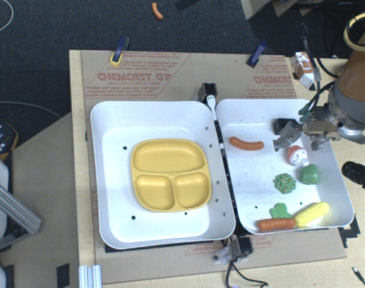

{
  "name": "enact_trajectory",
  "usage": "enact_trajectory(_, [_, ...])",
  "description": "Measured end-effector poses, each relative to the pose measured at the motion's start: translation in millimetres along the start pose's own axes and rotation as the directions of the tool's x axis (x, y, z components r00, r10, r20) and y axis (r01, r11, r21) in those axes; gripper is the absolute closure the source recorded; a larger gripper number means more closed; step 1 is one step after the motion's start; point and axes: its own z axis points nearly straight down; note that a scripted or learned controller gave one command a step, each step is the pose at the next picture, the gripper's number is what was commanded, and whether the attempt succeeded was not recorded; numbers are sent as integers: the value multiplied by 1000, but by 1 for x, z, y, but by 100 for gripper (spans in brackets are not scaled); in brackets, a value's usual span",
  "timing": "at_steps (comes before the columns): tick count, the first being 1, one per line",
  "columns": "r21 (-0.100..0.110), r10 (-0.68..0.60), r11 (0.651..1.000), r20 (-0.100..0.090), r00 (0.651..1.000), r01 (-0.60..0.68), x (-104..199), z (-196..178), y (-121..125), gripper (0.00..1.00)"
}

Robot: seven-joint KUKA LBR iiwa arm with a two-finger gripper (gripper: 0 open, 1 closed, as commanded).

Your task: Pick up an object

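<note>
My gripper (294,138) hangs over the upper right part of the right bin (254,188). Its dark fingers point left and down, just above a small red and white toy (297,156). A sausage (247,143) lies to its left. Below sit a green pepper (310,174), a broccoli floret (284,183), a second green piece (280,210), a yellow corn cob (311,213) and another sausage (276,224). Nothing shows between the fingers.
The left bin (110,167) holds a yellow divided plate (170,174). A black clamp (208,92) sits at the top of the seam between the bins. Cables and a cardboard sheet surround the bins. The arm's grey body enters from the right edge.
</note>
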Motion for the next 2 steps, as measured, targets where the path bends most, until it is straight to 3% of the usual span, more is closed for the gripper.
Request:
enact_trajectory(1, [-10, -2, 1000, 1, 1000, 2, 0, -5, 2, 0])
enact_trajectory(2, [-4, -1, 1000, 0, 1000, 1, -3, 44, -7, 0])
